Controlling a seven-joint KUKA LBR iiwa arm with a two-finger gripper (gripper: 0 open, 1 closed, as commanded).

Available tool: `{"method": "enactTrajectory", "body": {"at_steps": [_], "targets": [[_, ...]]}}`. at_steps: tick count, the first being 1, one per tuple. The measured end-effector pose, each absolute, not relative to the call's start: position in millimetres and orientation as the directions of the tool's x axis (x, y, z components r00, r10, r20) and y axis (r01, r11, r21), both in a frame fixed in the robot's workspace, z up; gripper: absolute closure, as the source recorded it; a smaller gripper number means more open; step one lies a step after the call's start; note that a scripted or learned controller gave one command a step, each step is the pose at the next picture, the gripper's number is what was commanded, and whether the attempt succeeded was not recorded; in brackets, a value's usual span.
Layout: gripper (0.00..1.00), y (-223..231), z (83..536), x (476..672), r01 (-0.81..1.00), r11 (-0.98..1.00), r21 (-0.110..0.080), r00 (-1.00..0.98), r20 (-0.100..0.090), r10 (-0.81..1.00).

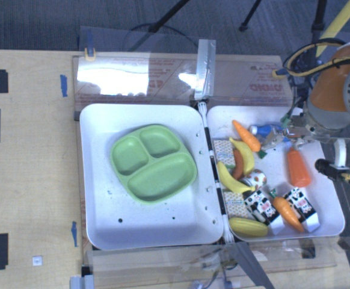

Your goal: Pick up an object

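Right bin point(334, 218) holds toy food. The gripper point(290, 132) is low at its far side, state not discernible. Nearest it, an orange bottle point(298, 168) lies flat: judged light, rigid, smooth and slippery; grip across its middle.

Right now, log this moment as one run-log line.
gripper over right bin far end | grasp: cannot tell | right bin: carrots, bananas, cow-print cartons | left bin: green divided plate

Grey arm point(337, 95) with orange band enters from right, wrist bent down; gripper point(290, 130) low at upper right, finger state unclear.
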State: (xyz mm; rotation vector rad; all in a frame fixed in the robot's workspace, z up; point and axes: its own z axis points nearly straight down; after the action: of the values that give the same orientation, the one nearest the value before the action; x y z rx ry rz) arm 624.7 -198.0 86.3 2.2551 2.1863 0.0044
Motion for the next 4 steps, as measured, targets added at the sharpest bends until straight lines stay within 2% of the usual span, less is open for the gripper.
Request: {"method": "enactTrajectory", "body": {"at_steps": [1, 2, 3, 4], "targets": [[0.00, -176.9, 208.8, 603.3, 0.997, 0.077, 0.000, -0.077, -0.001, 0.997], [0.00, -130.0, 126.7, 606.7, 0.916, 0.401, -0.001, -0.401, 0.002, 0.916], [0.00, -174.8, 99.1, 606.2, 0.861, 0.508, 0.015, -0.508, -0.020, 0.861], [0.00, -159.4, 94.8, 638.2, 0.820, 0.572, -0.038, -0.572, 0.012, 0.820]]}}
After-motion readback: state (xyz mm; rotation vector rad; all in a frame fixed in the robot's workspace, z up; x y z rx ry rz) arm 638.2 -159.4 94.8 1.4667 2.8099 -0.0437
